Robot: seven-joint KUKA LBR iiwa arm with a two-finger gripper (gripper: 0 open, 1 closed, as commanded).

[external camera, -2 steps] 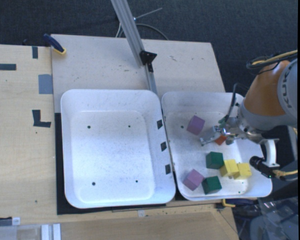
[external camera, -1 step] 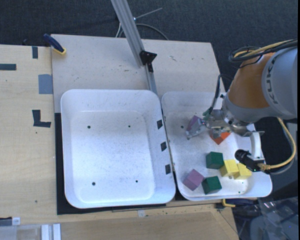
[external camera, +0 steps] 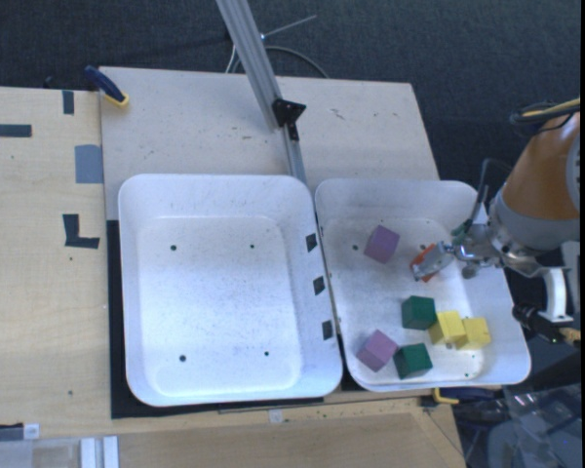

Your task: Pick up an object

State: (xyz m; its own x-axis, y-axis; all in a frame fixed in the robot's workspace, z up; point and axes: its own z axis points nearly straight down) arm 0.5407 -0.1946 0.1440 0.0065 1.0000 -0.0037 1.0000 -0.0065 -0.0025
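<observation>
I see the gripper (external camera: 431,259) low in the right bin (external camera: 487,359); I cannot tell its state. Blocks lie there: purple (external camera: 381,243) to its left, green (external camera: 418,311), yellow (external camera: 461,331), another purple (external camera: 376,348) and green (external camera: 412,360) nearer.

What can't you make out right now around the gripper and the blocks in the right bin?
- Gripper, camera view: too small and blurred to tell whether it grips anything; a small reddish patch sits at its tip.
- Arm: cut off by the right edge.
- Yellow blocks: pressed together, so their number is unclear.
- Front green block and front purple block: contact with the right bin wall cannot be judged.
</observation>
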